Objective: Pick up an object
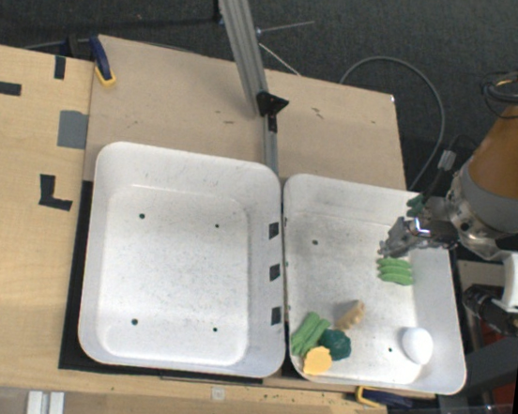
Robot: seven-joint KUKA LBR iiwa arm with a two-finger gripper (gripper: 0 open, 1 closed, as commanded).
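Observation:
My gripper (398, 243) hangs over the right bin (334, 211), near its right side, just above a light green ridged object (395, 270). Its grey fingers point down and left toward that object. At the bin's front lie a green ridged piece (308, 333), a dark teal lump (337, 345) and a yellow piece (317, 361), bunched together. A small tan object (350, 312) sits just behind them. A white egg-shaped object (416, 344) rests at the front right corner.
The left bin (177, 257) stands beside the right one. A slanted metal pole (247, 44) rises behind the bins. Cables run over the dark floor at the back right. The wooden bench extends left.

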